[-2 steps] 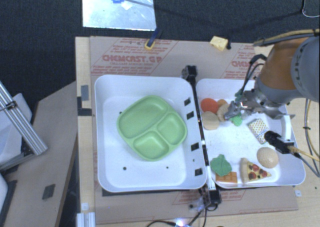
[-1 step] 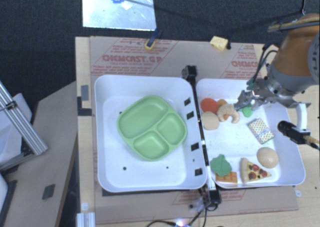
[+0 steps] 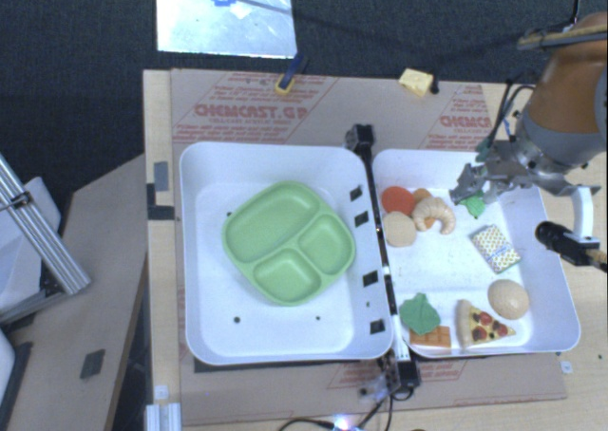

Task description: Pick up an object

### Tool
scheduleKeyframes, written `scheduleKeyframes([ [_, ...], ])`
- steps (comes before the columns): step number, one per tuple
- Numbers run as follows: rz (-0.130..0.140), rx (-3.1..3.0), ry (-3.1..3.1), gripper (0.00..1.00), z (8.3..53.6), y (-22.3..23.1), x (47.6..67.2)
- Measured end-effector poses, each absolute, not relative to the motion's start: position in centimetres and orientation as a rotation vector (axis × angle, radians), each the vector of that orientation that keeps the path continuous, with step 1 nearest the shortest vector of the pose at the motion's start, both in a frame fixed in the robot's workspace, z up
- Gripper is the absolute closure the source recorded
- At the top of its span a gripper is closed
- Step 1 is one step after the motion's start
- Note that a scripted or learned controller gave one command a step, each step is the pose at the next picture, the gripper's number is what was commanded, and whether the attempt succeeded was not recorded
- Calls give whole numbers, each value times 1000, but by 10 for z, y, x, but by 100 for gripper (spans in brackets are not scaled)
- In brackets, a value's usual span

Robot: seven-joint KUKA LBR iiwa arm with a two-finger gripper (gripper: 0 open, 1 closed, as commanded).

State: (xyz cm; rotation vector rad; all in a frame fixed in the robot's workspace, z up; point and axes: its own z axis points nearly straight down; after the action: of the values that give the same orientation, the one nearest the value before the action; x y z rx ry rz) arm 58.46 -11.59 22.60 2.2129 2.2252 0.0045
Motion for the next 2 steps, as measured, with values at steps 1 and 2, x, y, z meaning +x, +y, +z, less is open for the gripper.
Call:
scheduleKeyframes([
  [1,7,2210,2231,100,233,-61,601],
  [2,1,2215,2228,100,228,-52,594],
])
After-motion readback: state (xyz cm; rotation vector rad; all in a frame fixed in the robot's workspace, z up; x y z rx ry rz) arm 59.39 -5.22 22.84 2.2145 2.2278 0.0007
